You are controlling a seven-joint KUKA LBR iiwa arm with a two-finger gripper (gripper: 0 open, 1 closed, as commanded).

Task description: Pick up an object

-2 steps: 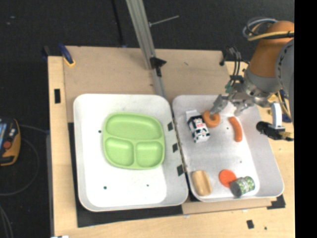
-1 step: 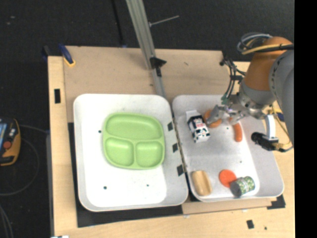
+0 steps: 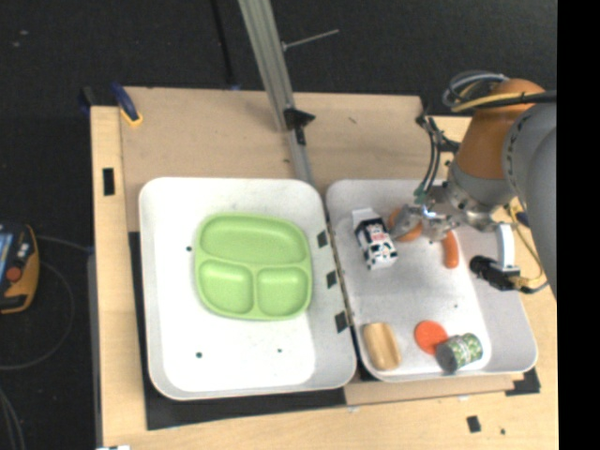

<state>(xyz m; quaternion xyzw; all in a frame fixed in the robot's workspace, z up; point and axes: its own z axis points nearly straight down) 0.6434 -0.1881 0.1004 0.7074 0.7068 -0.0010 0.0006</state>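
Gripper at 12 o'clock of right bin; grip state unreadable. Carrot beside it: likely light, stiff, slick; take mid-length.

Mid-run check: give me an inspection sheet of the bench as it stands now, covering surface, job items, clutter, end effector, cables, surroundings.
Surface: wooden bench bearing two white bins, left bin and right bin.
Job's things: in the right bin, a black-and-white carton, orange stick, tan bread-like piece, orange disc, green can.
Clutter: green divided tray in the left bin.
Grippers: end effector low over the right bin's far side; finger state unclear.
Cables: wires along the wrist.
Surroundings: metal post behind the bins; dark floor.
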